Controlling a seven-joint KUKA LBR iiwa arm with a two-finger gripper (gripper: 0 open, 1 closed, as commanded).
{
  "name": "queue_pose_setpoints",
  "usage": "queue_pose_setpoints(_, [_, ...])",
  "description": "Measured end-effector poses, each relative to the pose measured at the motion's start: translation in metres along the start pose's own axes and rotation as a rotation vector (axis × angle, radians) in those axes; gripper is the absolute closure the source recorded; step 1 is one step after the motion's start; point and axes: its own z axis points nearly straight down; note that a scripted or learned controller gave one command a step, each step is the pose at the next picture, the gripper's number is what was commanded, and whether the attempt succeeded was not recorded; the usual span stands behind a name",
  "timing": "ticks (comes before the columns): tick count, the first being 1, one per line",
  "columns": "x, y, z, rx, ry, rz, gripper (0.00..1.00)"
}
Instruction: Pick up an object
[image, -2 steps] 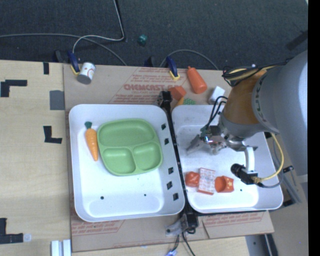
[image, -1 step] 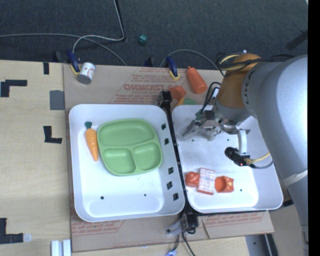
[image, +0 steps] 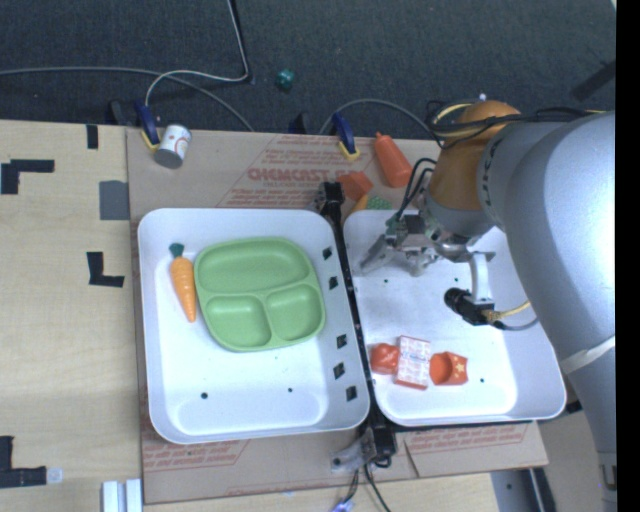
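Right now my pincer (image: 400, 250) hangs low over the upper left part of the right bin (image: 520, 395), close to the wall it shares with the left bin (image: 160, 385). I see nothing caught in it, and whether it is released or clenched I cannot tell from this slant. So I judge that I am in the reaching step, with no pick made yet.

The nearest things to take lie toward the near edge of that same bin: a small packet (image: 413, 361) with an orange piece (image: 384, 357) touching its left side and another orange piece (image: 450, 369) at its right. They sit apart from my pincer, lower in the view. Across the wall, a toy carrot (image: 183, 285) lies just beside a green divided plate (image: 260, 292).

My next move, as I reckon it, calls for shifting over the packet cluster, lining up on one piece, and descending squarely, since the three lie crowded together.
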Motion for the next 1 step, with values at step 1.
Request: queue_pose_setpoints(1, [-0.0008,0.0203,0.0004,0.001,0.000,-0.001,0.00])
